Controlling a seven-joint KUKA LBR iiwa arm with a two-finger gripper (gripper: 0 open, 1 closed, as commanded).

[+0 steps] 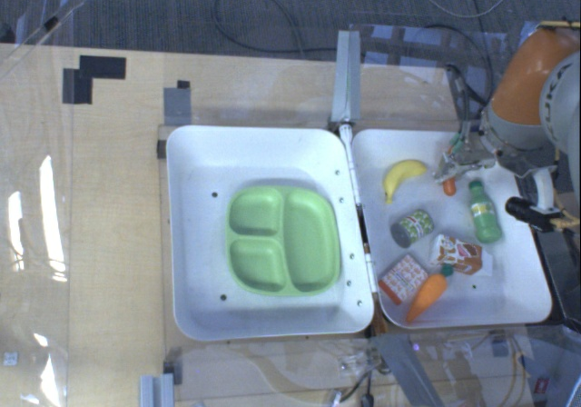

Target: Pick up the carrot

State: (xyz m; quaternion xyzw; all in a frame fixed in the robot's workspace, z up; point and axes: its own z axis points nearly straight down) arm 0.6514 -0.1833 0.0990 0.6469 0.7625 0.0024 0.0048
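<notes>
The orange carrot (427, 296) lies at a slant near the front edge of the right bin (536, 305), its tip pointing to the front left. It touches a small red and white box (403, 278) on its left. My gripper (461, 160) hangs over the back of the same bin, between the banana (402, 176) and the green bottle (484, 212), well behind the carrot. A small orange bit (448, 185) shows just below the gripper; I cannot make out what it is.
A dark can (413, 226) and a small carton (458, 255) lie between the gripper and the carrot. The left bin (186, 214) holds a green divided plate (281, 239). A metal divider (346, 87) runs between the bins at the back.
</notes>
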